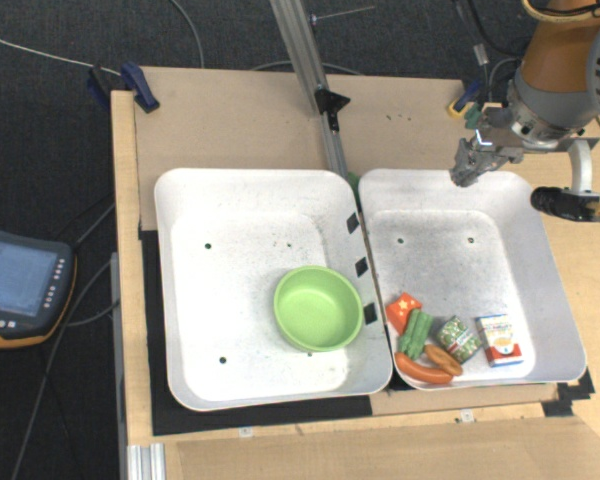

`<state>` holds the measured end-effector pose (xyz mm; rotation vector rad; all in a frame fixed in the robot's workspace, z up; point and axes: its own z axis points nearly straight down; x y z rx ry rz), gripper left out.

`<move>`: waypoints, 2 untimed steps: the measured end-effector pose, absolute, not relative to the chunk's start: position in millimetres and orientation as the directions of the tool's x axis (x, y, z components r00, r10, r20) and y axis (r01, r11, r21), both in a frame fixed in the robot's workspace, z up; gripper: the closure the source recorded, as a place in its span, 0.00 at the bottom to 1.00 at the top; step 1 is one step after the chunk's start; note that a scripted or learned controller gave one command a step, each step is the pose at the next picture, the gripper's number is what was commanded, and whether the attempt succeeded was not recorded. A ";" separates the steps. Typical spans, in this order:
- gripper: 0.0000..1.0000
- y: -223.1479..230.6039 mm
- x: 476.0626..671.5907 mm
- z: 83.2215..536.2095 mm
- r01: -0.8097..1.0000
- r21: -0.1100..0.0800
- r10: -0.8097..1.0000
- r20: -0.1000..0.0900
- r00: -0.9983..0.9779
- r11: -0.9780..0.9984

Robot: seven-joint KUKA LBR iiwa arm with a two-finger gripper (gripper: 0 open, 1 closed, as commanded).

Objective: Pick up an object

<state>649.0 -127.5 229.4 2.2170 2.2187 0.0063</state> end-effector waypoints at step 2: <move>1.00 -78.6 640.8 244.5 1.000 0.001 1.000 0.001 -0.004 0.004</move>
